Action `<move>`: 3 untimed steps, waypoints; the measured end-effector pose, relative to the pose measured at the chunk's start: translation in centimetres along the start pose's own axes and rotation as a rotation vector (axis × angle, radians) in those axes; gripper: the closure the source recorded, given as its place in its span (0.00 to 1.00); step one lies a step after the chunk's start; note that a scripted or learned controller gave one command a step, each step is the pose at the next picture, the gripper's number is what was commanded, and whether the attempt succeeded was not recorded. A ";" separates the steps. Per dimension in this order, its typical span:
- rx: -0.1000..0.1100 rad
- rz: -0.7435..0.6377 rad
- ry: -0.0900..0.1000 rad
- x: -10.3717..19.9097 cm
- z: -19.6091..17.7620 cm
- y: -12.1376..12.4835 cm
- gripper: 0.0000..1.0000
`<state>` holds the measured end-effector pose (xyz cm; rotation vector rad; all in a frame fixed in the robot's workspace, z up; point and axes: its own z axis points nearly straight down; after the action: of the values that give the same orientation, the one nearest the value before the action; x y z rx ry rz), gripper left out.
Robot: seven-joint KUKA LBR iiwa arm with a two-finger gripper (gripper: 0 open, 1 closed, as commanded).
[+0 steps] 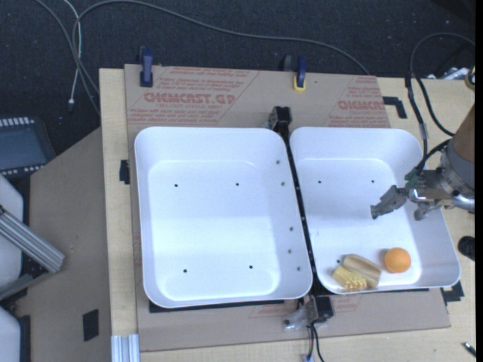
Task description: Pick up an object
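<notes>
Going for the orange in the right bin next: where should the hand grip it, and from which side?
Grip the orange across its middle, coming straight down from above. It is round, so any pair of opposite sides should serve. It lies near the right bin's near rim, apart from the corn and bread roll on its left, so closing front-to-back probably avoids both. The hand hangs further up the bin.

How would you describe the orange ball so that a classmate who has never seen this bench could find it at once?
Start at the right-hand white bin of the two on the bench. Look along its near edge, at the corner nearest the arm. The orange ball lies there, round and plain orange, just right of a tan and yellow toy that is longer and paler.
</notes>
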<state>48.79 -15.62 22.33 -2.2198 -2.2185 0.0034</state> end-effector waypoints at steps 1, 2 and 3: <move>-0.004 -0.001 -0.001 0.0 -0.2 0.1 0.00; 0.000 -0.001 0.000 0.6 4.3 0.5 0.00; 0.001 -0.001 0.001 1.5 9.1 0.1 0.00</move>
<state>48.88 -14.10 13.23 -2.2178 -2.2194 0.0033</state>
